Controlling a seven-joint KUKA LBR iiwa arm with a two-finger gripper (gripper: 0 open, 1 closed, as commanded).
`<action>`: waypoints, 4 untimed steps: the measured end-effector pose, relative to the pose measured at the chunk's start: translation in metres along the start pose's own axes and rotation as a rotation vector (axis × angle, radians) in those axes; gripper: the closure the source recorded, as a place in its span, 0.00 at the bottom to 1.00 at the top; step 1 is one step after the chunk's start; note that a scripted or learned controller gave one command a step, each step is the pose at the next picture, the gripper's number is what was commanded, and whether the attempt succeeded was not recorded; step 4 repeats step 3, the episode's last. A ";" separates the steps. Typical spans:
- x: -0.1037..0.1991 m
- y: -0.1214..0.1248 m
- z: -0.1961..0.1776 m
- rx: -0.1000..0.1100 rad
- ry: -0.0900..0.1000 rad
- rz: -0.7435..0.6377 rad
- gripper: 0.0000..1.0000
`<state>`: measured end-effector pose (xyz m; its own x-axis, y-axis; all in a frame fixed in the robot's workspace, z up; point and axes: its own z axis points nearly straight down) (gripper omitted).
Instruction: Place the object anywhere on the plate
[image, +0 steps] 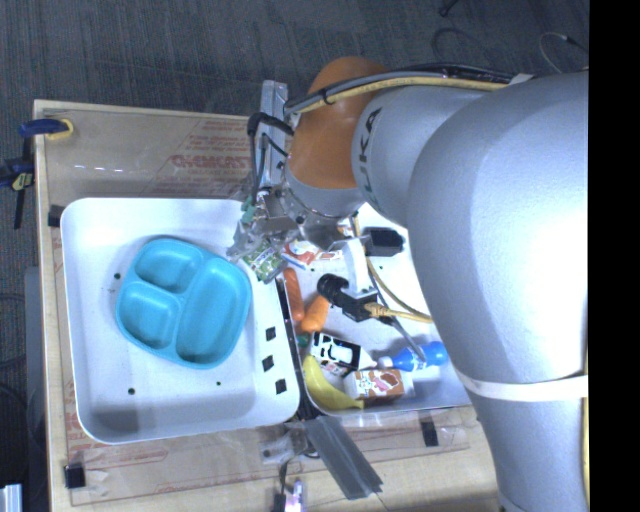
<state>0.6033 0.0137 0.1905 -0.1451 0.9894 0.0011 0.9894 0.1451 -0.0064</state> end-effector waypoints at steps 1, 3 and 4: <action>-0.028 0.040 -0.088 -0.005 -0.001 -0.005 1.00; 0.055 0.039 -0.012 -0.001 -0.001 -0.052 0.00; 0.055 0.039 -0.012 -0.001 -0.001 -0.052 0.00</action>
